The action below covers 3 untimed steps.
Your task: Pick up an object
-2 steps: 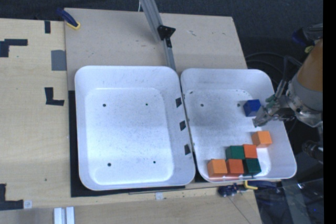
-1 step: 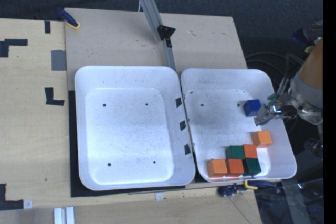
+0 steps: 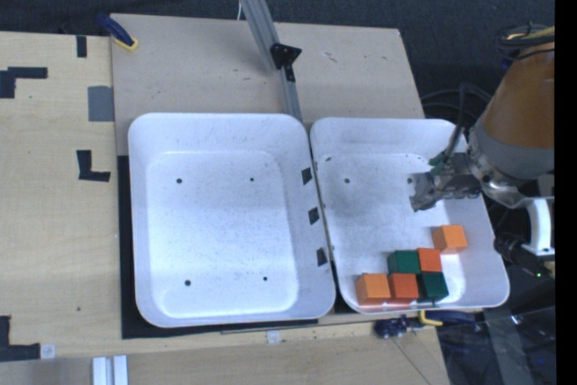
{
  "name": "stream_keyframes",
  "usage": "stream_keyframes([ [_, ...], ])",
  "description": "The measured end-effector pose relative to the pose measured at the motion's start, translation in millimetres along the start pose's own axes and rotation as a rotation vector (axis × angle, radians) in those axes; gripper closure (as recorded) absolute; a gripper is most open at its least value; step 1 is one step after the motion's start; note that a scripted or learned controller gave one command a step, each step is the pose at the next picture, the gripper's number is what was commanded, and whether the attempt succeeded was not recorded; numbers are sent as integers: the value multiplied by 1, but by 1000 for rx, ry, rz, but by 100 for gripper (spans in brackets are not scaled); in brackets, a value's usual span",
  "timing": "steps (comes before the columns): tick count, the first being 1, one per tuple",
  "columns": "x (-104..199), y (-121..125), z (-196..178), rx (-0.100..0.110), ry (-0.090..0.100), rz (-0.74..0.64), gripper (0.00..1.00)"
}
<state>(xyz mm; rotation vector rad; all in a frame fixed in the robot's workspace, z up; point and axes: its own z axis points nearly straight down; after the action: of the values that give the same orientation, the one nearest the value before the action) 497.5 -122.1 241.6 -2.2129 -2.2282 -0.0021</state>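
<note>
Orange-banded arm: I see it reaching in from the right over the right bin (image 3: 361, 135), with the gripper (image 3: 425, 192) low near that bin's right edge, about midway along it.
Gripper state: I cannot tell whether it is apart or together; the dark fingertip end is too small and blurred, and I see no block in it.
Step in hand: I judge this as the approach, with nothing lifted yet.
Nearest target: the lone orange block (image 3: 449, 237) lies near the right edge of the right bin, just below the gripper and apart from it.
Cluster: along the right bin's bottom edge sit an orange block at the left (image 3: 372, 287), a second orange block (image 3: 404, 285) just beside it, a green block (image 3: 405, 262) above that, a red-orange block (image 3: 429, 261) beside the green one, and a dark green block (image 3: 435, 285) at the right end. They look packed, touching or nearly so.
Next move, my call: shift toward the bin's bottom-right corner, settle over the lone orange block, and come down straddling it; it stands freer than the clustered ones, though the bin wall is close.
Left bin (image 3: 144, 140): white, speckled, and I see no blocks in it.
Bench (image 3: 180, 59): pale wood carrying both bins side by side.
</note>
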Motion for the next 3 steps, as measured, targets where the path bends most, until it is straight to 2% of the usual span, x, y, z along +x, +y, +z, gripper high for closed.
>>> stream_keyframes([
  [2,107,2,-10,1,0,-1,100],
  [3,162,16,-2,2,-1,-1,100],
])
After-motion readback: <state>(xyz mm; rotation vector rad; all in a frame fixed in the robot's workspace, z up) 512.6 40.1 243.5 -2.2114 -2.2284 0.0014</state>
